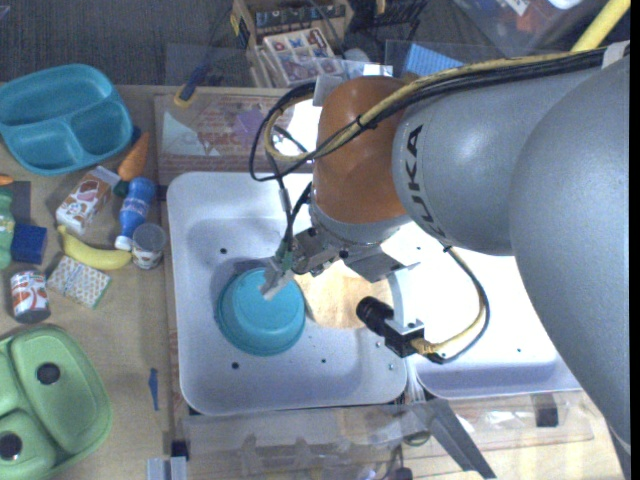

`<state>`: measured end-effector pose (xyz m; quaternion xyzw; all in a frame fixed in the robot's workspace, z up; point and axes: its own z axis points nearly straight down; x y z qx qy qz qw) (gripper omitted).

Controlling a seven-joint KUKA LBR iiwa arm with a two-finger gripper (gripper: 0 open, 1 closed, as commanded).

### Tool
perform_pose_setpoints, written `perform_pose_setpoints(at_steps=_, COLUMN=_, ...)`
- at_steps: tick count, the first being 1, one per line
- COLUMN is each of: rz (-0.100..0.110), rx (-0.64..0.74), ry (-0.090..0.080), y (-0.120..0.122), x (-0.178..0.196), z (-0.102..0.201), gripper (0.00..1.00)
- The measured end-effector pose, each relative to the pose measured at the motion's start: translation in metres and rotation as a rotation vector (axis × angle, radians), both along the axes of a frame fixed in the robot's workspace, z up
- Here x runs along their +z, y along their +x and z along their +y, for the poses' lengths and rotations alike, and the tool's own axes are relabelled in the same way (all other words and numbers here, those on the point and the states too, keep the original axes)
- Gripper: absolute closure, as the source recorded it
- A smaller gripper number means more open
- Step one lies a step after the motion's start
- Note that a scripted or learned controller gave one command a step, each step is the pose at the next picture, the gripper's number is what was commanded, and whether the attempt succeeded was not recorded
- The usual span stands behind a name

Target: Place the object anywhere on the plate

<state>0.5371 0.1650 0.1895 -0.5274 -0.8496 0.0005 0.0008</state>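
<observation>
The gripper (276, 278), finger opening indiscernible, sits over the blue plate (260, 316); release should occur low and centred.

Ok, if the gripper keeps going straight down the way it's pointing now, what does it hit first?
Most likely the blue bowl in the left white bin: the gripper points down over its upper rim. Depth is hard to judge from this slanted view, so it may already be touching.

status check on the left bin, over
Gripper down on the blue bowl's rim in the left bin. Finger state unreadable. Tan plate beside the bowl, partly under the arm.
</observation>
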Motion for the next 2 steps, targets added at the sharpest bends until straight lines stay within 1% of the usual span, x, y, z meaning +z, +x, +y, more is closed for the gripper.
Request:
perform_pose_setpoints(at_steps=1, rz=-0.001, rx=0.050, ry=0.000, y=0.003, x=-0.023, z=-0.072, gripper=0.00)
perform_pose_setpoints(at_steps=2, rz=-0.007, rx=0.197, ry=0.000, y=0.006, x=0.172, z=-0.086, gripper=0.00)
